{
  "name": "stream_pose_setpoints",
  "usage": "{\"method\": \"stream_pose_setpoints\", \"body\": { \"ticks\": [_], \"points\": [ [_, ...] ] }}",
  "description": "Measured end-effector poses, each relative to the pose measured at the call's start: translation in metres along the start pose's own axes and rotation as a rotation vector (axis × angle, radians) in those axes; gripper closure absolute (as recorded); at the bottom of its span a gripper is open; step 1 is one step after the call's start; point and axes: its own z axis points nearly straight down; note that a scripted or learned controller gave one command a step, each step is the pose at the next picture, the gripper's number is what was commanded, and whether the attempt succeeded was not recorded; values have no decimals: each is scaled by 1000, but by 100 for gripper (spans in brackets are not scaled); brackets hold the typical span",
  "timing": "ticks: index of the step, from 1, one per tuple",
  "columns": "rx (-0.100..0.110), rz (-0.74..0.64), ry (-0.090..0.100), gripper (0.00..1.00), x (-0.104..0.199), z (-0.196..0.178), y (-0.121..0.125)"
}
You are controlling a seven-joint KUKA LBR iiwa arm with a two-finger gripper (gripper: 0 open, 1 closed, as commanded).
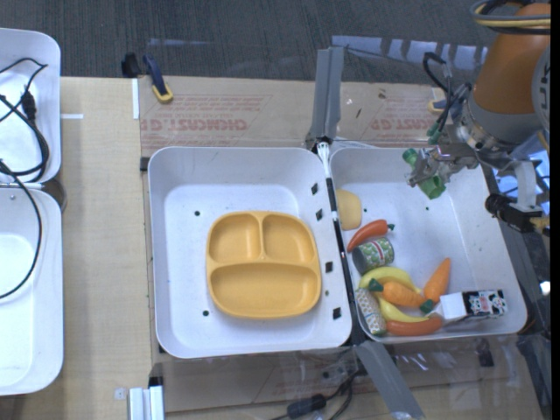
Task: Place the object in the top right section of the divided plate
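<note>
Camera view: hand [429,175] grips something green (identity unclear) above right bin [503,261].

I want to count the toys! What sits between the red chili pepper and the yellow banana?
In the camera view, a small green-labelled can lies between the red chili pepper and the yellow banana.

A yellow divided plate [262,265] is seen in the middle of the left bin [166,234]. In the right bin [503,261], toy foods are heaped at the near side: a red pepper [367,232], a banana [389,278] and a carrot [437,278]. The gripper [429,175] is seen over the right bin's far side, with something green at its tip.
</note>
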Motion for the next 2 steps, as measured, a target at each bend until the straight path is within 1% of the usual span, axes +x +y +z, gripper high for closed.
{"method": "stream_pose_setpoints", "body": {
  "ticks": [1,2],
  "points": [
    [1,-3,1,100,81,18,-47],
    [1,-144,1,100,174,17,-84]
  ]
}}
